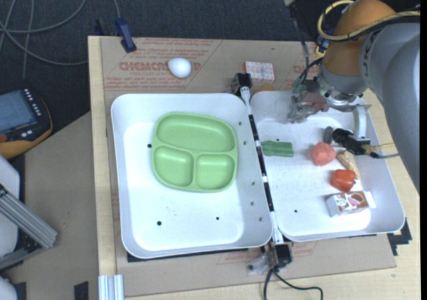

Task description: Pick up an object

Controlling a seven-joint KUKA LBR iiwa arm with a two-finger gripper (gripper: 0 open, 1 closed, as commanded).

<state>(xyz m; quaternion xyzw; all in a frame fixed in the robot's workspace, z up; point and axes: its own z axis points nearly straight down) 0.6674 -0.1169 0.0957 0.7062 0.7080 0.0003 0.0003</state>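
Camera view is showing five small things lying in the right bin (300, 205), none of them lifted. A green block (277, 149) is lying flat near the bin's left wall. To its right a pink ball (323, 153) is sitting near the middle of the floor. A tan piece (347, 161) is lying just beside the ball, and a red piece (343, 179) is sitting right below that, the two looking to be touching. A small carton (348, 203), white with red print, is lying nearest the camera, just below the red piece.

The gripper (301, 111) is hanging at the far left corner of the same bin, above the green block and apart from it, over bare white floor. It is looking blurred, so whether it is clenched or released I cannot tell. The grey arm (393, 72) is reaching in from the right, its orange band (353, 39) sitting above the wrist.

The left bin (193, 219) is carrying a green divided plate (195, 152), lying flat toward its far side. Beyond the bins, on the bench (200, 55), a white egg (179, 67) is resting, with a blue clamp (125, 35) gripping the bench's far left corner and a small patterned card (259, 71) lying near the gap between the bins. Off the bench at the left, a handheld device (20, 115) with a screen is lying.
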